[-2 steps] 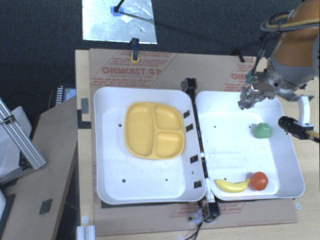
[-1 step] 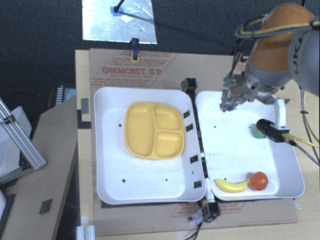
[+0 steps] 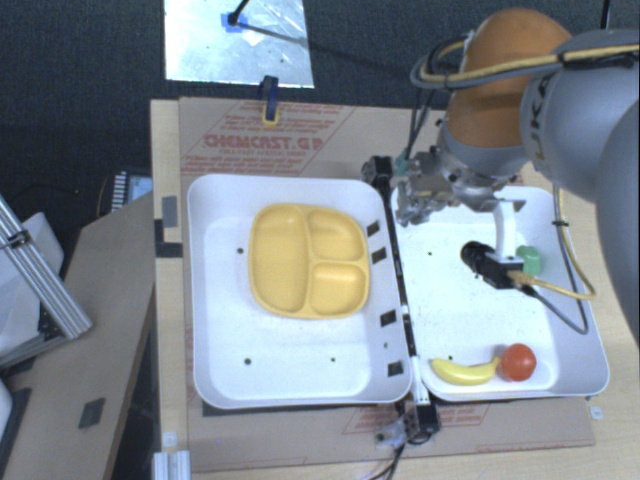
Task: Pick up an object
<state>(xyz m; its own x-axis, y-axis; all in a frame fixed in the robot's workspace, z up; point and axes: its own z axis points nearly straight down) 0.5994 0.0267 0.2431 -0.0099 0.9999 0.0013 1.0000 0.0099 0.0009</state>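
Hovering over the far corner of the right bin [image 3: 578, 363], hard by the wall it shares with the left bin [image 3: 215, 298], the tool [image 3: 411, 208] points down at bare white floor. Whether it is open or closed cannot be told, and nothing shows in its hold. The banana [image 3: 463, 371] lies well apart from the tool, down at the bin's near edge and slightly to the view's right of it, curved side toward the rim. The red ball [image 3: 517, 361] sits just beside the banana's right end, farther still from the tool. A small green piece [image 3: 529, 261] lies between the tool and the ball, off to the tool's right. To the tool's left, across the shared wall, a yellow divided plate [image 3: 307, 260] rests in the middle of the left bin. Beyond the tool, on the cardboard [image 3: 330, 128] under both bins, red print reads "CHEMCAST", followed by letters too faint to make out. More red print on the cardboard's near edge is unreadable. A foil sheet [image 3: 238, 28] lies farther back on the surface [image 3: 110, 258]. The arm [image 3: 585, 108] comes in from the view's right, its grey link high and its orange band [image 3: 500, 68] above the wrist, bent down toward the tool.
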